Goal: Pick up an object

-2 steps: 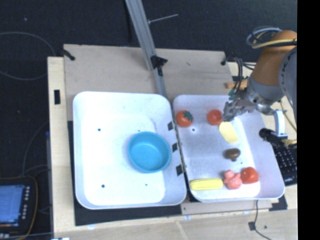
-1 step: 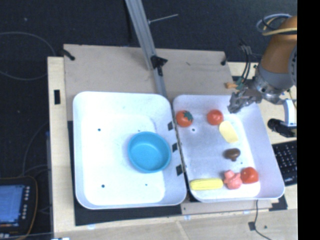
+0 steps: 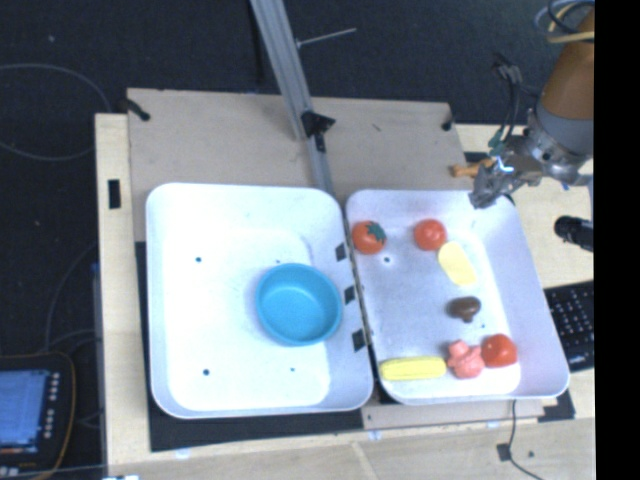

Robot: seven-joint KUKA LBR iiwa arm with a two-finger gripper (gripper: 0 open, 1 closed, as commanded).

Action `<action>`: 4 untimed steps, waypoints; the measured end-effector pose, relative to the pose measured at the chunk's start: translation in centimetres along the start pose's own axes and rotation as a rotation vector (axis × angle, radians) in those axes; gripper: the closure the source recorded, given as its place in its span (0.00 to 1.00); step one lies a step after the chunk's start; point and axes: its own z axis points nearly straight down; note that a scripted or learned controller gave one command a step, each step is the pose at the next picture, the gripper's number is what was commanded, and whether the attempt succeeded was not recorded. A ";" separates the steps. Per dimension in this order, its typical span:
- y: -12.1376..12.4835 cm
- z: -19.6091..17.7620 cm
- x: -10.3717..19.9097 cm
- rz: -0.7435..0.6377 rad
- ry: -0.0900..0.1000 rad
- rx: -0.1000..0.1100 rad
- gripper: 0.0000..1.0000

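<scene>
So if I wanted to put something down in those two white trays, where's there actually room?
The left bin has the most: bare floor all around the blue bowl, especially its upper left. In the right bin, the middle strip between the tomato and the yellow corn is free. Its right side and lower right corner are crowded with small items.

My view is soft and low in detail, with fuzzy outlines throughout. Light falls from above, bright on the two white bins: the left bin [image 3: 200, 228] is nearly washed out, its surface detail lost in glare, while the right bin [image 3: 520, 268] looks greyer and speckled. The blue bowl [image 3: 297, 303] casts only a faint shadow. The floor around my counter [image 3: 400, 123] sinks into near black. My arm [image 3: 570, 88] looks blurred at the frame's right.
</scene>
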 end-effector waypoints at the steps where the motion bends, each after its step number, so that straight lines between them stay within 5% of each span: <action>1: 0.1 -4.9 -0.1 -0.001 0.000 -0.002 1.00; 4: -0.4 -4.0 16.1 -0.003 0.003 0.009 1.00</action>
